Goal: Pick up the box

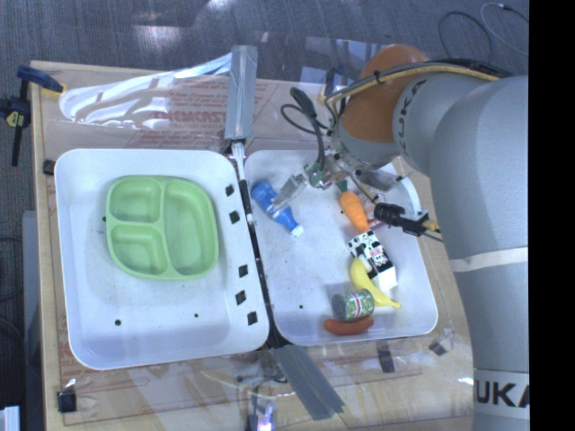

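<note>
The box, white with black patches, lies in the right bin towards its right side, tilted, with one end resting against a yellow banana. My gripper hangs over the upper middle of the same bin, up and left of the box and well apart from it. It sits just right of a blue bottle. Nothing is seen held in it.
An orange carrot lies just above the box. A small can and a red sausage sit below the banana near the bin's front wall. The left bin holds a green divided plate.
</note>
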`<action>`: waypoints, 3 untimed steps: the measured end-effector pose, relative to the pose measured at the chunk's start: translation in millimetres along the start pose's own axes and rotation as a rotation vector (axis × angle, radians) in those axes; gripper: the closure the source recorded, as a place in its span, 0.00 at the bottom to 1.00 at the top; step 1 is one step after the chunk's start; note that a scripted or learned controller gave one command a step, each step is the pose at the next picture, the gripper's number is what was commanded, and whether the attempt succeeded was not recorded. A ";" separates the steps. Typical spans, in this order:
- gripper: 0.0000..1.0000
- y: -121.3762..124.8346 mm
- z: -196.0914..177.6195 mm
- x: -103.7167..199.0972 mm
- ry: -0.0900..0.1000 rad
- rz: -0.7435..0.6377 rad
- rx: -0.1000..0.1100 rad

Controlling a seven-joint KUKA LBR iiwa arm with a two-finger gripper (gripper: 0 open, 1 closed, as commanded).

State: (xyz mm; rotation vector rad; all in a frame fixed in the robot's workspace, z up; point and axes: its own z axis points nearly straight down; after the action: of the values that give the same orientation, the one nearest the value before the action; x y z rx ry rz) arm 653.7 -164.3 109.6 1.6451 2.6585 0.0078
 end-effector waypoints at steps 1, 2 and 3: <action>0.00 -27.8 2.3 5.3 -0.004 0.353 -0.016; 0.00 -32.9 17.0 36.6 0.011 0.341 0.013; 0.00 -77.7 17.4 78.8 0.012 0.345 0.014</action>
State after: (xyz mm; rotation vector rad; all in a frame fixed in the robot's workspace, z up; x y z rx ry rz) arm 549.2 -128.6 90.5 2.0889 2.3508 0.0021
